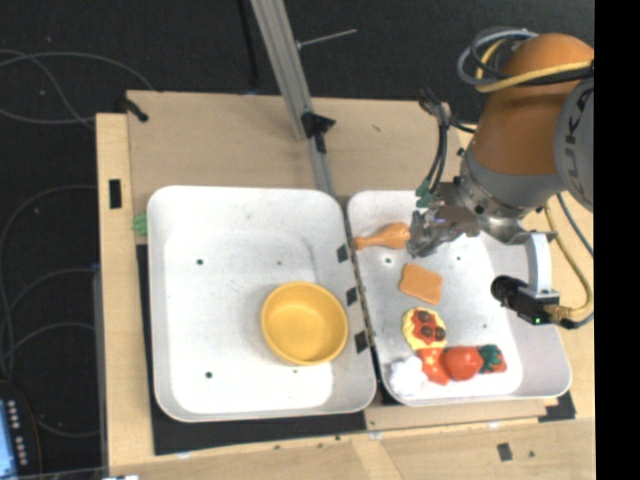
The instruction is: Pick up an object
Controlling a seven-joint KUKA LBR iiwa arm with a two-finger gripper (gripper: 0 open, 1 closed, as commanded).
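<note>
Beside hand (428,236), orange drumstick (384,236), orange block (421,284), tomato (462,362)

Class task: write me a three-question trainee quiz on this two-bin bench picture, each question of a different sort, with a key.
1. True or false: the yellow bowl sits in the left bin.
2. Multiple choice: the gripper hovers nearest which item? A) orange square block B) red tomato C) yellow bowl
3. Fill in: the arm's band above the wrist is coloured ____.

Key: 1 true; 2 A; 3 orange.
</note>
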